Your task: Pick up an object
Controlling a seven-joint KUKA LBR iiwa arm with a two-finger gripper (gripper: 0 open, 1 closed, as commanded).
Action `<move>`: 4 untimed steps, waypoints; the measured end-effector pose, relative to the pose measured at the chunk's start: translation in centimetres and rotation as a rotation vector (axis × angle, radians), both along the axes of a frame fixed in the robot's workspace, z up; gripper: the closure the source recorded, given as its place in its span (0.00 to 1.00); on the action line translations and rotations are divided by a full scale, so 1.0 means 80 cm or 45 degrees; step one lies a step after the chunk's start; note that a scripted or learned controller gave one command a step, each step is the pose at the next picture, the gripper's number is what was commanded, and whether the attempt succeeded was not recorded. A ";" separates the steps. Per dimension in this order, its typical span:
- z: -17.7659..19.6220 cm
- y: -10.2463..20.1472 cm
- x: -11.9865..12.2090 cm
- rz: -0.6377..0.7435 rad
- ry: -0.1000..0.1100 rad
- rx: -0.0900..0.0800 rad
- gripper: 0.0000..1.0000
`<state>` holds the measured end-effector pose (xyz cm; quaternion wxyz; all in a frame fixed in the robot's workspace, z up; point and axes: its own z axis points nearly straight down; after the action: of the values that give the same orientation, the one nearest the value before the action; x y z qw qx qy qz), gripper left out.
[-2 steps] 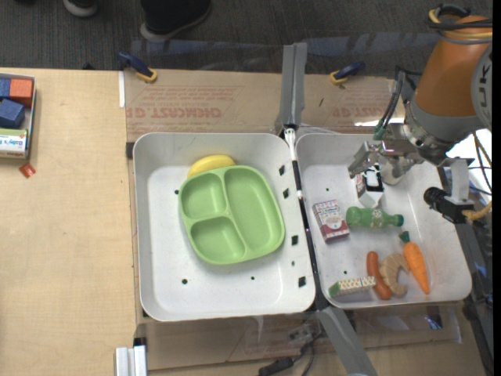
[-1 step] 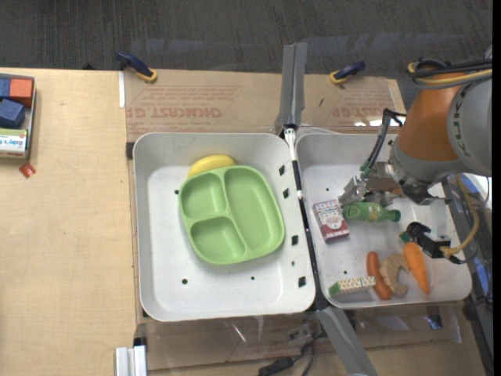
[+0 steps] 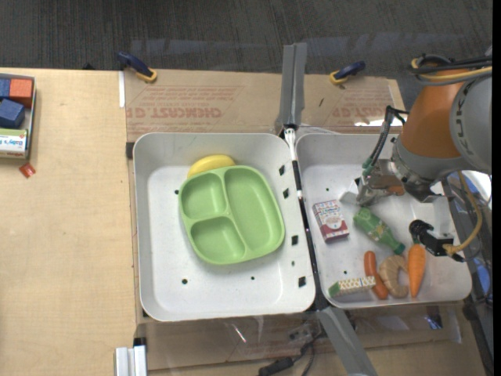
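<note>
Way off to the pincer's left there's a box of blocks (image 3: pixel 16 112) on the desk (image 3: pixel 63 249), nothing we'd go for. In the left bin (image 3: pixel 156 288), the green plate (image 3: pixel 232 214) is wide and flat, and we reckon it's a lousy first pick. The easy targets are in the right bin (image 3: pixel 329 163), where the pincer (image 3: pixel 374 188) hovers.

A small carton (image 3: pixel 330 220) lies just down-left of the pincer, apart from everything else. A green bottle (image 3: pixel 377 230) lies almost straight below it, tilted. Either works, but we'd take the bottle: come down over its middle and close across the narrow width, not along its length. Further down and to the right, a sausage (image 3: pixel 374 274), a bread piece (image 3: pixel 394 275) and a carrot (image 3: pixel 417 269) are packed together touching. We'd skip that pile, since it'd be easy to snag two things or nudge all three.

Stuff we can't make out:
- A yellow thing (image 3: pixel 211 163) pokes out from behind the plate's far edge, mostly hidden. Banana? Lemon? No idea.
- A little flat box (image 3: pixel 352 286) sits by the sausage's lower end, label unreadable.
- The wrist hangs over the pincer, so we can't tell if it's open or closed, or whether it's touching anything.
</note>
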<state>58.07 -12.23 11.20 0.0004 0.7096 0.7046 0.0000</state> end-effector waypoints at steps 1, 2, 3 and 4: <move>0.000 0.000 0.000 0.000 0.000 0.000 0.00; 0.011 -0.001 0.000 -0.004 0.001 -0.001 1.00; 0.011 -0.001 0.000 -0.004 0.001 -0.001 0.00; -0.016 0.023 -0.047 0.001 -0.018 -0.003 0.00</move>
<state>54.27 -10.36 9.91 0.0063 0.7092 0.7050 0.0040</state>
